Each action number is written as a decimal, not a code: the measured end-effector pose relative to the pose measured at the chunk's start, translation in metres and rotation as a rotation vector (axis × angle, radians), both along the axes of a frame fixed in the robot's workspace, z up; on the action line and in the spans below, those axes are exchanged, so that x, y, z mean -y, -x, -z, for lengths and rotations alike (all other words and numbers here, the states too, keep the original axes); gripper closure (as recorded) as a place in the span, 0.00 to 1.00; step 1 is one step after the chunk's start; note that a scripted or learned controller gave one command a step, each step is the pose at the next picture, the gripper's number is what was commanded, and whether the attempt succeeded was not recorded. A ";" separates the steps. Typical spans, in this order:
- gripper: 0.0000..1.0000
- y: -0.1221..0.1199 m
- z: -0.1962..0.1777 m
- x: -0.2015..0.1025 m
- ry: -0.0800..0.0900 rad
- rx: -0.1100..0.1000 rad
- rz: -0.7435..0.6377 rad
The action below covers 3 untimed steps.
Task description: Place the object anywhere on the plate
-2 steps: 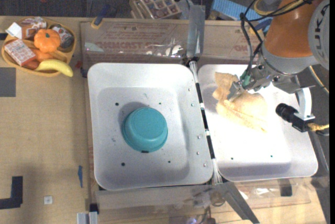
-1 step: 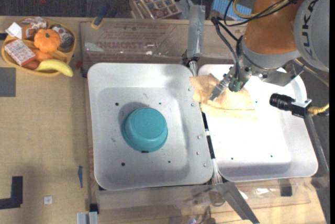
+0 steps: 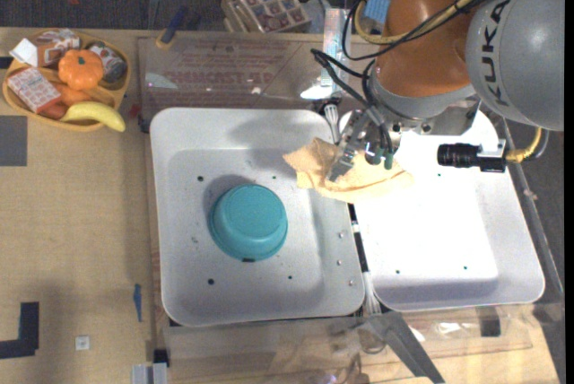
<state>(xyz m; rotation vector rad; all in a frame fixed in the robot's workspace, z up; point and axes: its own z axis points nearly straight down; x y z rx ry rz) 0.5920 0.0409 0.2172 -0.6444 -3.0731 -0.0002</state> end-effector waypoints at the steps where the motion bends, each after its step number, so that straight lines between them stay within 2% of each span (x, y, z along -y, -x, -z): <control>1: 1.00 -0.013 -0.010 -0.047 -0.001 0.006 -0.396; 2: 1.00 -0.020 -0.007 -0.099 -0.002 0.007 -0.416; 3: 0.00 -0.020 -0.008 -0.099 -0.002 0.008 -0.415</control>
